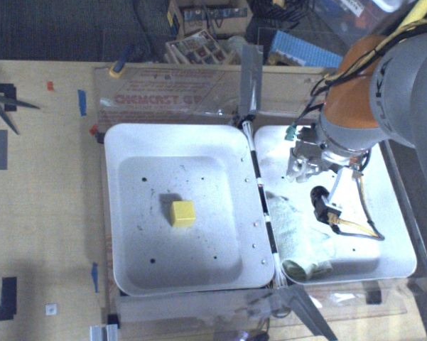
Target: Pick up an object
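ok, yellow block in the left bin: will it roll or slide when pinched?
The yellow block looks cube-shaped with flat faces, so it will probably not roll. It sits alone on the smooth left bin floor, so a nudge may slide it. Likely light.

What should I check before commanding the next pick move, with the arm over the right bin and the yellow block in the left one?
1. Yellow block clear of the left bin walls: ok.
2. Gripper above the block: not ok, it hangs over the right bin.
3. Finger opening: cannot tell.
4. Something held: cannot tell.
5. Cloth roll in the right bin lies apart from the gripper: ok.
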Action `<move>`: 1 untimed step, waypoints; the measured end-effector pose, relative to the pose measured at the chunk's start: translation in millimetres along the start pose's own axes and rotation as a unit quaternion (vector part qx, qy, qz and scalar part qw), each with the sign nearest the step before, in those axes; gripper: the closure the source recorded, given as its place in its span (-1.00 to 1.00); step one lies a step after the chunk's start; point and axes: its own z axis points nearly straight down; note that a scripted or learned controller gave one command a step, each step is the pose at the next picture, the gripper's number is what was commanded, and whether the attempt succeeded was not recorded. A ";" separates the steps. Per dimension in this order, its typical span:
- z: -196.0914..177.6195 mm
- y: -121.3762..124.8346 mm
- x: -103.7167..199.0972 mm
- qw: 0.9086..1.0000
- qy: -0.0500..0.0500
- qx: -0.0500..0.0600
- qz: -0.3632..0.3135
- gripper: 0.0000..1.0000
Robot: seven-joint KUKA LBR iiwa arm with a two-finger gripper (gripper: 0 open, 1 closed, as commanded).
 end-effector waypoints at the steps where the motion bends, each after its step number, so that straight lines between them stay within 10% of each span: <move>1: -80.3 45.6 68.4 0.994 0.000 -0.003 -0.105 1.00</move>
